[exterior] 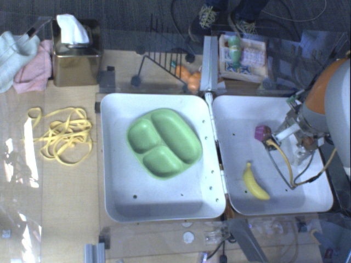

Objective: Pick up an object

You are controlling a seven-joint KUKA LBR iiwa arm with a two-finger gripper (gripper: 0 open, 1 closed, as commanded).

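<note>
A yellow banana (pixel 255 183) lies in the right bin (pixel 241 114), near its front. A small purple object (pixel 262 131) sits further back in the same bin, towards the middle. My gripper (pixel 303 146) hangs over the right side of this bin, to the right of the purple object and behind and right of the banana. I see nothing held in it. A green divided plate (pixel 163 142) lies in the middle of the left bin (pixel 118 201).
A tangle of yellow cord (pixel 60 133) lies on the bench left of the bins. A tissue box (pixel 75 51) and cloths (pixel 24 62) stand at the back left. A printed box (pixel 243 56) and an orange thing (pixel 192 80) sit behind the bins.
</note>
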